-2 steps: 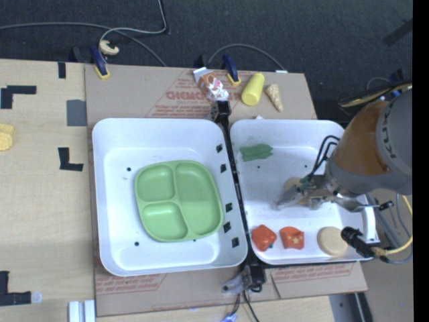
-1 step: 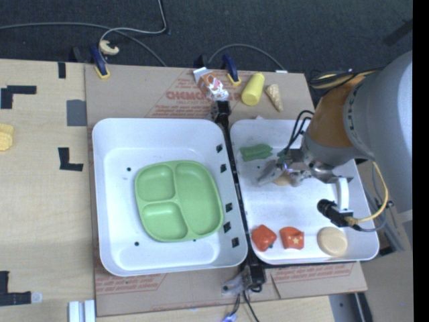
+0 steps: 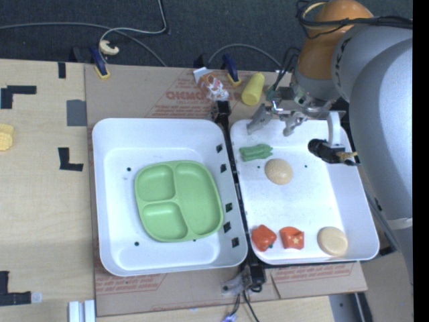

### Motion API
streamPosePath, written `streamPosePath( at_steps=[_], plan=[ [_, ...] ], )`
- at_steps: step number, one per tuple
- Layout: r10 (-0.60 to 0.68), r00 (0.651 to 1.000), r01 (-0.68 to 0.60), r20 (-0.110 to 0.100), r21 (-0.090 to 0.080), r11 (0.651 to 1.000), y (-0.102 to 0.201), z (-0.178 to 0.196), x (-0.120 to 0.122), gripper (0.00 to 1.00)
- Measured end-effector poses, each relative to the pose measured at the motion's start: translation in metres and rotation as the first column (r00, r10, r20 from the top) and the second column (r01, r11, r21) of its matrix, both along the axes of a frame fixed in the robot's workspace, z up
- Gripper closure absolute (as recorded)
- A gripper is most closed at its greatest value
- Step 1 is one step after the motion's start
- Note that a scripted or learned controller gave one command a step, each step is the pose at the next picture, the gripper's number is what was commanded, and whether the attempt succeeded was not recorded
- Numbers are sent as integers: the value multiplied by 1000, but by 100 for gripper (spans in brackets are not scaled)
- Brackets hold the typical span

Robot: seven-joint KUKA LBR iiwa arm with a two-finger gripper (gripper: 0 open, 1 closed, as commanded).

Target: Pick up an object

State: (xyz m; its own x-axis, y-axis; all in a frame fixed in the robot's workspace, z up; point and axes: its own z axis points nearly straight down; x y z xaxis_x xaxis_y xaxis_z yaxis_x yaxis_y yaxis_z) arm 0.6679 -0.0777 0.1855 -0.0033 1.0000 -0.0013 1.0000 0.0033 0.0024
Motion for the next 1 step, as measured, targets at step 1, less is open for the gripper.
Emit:
streamPosePath(
  at_steps=[1],
  plan=[
    [-3,1000,3,-6,1,1000,-27,-65,-118,0]
  ],
)
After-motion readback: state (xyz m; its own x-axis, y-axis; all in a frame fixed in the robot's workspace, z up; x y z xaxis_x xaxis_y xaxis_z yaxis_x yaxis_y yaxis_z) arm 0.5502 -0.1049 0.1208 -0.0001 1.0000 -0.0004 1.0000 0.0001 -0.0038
